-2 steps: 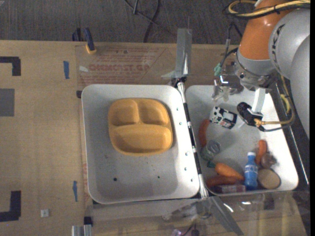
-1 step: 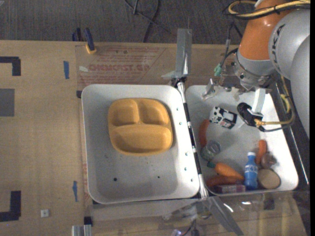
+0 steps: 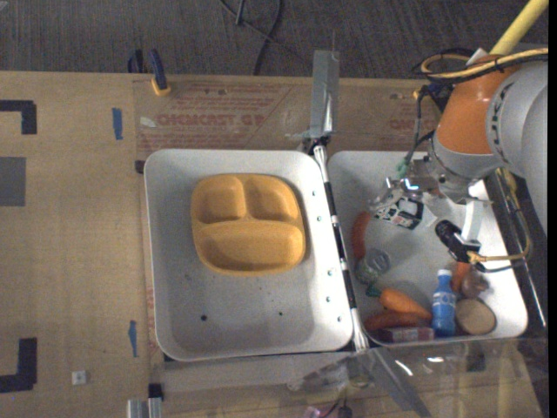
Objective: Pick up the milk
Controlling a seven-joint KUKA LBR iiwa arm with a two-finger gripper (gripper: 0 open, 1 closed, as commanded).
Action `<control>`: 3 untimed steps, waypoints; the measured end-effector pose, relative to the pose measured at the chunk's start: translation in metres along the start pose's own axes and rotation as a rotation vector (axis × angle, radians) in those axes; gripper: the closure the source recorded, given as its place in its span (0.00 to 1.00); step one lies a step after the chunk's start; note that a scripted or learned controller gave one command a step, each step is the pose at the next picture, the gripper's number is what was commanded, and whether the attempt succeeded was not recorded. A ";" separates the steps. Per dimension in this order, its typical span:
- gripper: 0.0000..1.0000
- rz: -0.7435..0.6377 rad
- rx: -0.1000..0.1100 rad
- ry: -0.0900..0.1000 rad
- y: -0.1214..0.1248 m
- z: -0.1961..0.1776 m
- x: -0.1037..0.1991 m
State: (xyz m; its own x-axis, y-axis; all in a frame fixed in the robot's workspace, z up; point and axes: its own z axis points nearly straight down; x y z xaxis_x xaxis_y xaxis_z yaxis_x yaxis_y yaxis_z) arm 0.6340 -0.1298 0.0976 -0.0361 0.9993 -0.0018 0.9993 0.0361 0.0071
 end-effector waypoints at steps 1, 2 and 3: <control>1.00 -0.002 -0.004 0.001 0.002 -0.009 0.001; 0.00 -0.002 -0.001 0.001 0.002 -0.008 0.001; 0.00 -0.169 0.003 0.002 -0.040 0.012 -0.035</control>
State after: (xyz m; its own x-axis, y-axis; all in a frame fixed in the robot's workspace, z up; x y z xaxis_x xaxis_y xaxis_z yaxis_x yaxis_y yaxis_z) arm 0.5952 -0.1661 0.0852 -0.2037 0.9790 -0.0007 0.9790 0.2037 0.0037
